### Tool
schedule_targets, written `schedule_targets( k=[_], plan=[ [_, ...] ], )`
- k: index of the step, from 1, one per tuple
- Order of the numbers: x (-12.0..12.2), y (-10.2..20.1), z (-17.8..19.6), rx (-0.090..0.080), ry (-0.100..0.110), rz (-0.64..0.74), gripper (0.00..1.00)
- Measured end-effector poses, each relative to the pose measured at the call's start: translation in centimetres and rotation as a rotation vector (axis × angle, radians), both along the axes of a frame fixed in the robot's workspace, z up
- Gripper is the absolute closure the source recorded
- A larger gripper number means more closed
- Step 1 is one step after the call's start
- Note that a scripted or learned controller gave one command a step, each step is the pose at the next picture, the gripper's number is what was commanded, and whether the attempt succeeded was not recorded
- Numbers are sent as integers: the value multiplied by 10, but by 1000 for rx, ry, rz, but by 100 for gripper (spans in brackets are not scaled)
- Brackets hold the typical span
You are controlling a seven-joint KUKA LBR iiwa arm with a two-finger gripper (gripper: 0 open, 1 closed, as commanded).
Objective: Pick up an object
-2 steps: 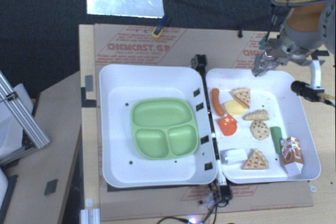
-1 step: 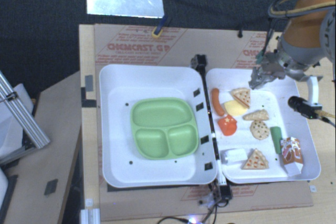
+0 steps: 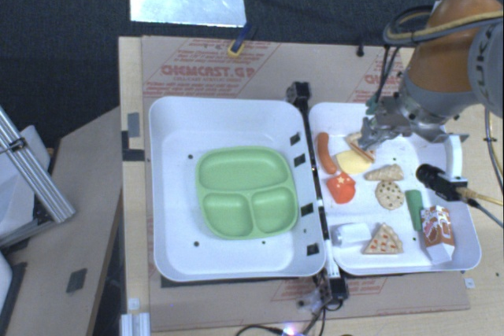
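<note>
The pincer (image 3: 368, 134) hovered low in the right bin (image 3: 465, 248), grip state unclear. A yellow wedge (image 3: 353, 161) lay just beside it at seven o'clock, long axis running two-to-eight o'clock.

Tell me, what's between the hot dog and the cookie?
In the camera view, a red pepper sits between the hot dog and the cookie.

— Any writing you can read here?
— Red print on the cardboard sheet (image 3: 206, 68) under the bins; it looks like "CHEMCAST GP", though the letters are blurry.
— Anything else?
— More red print at the cardboard's right, and a carton (image 3: 438, 230) with markings, both too small to read.
</note>
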State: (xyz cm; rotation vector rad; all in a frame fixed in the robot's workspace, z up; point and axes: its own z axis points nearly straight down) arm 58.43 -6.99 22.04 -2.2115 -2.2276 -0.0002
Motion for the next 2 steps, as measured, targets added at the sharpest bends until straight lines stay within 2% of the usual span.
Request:
schedule_targets(
  k=[1,2],
  plan=[
    [-43,34,9,0,0,1,100],
    [-93,47,12,0,1,-6,100]
  ],
)
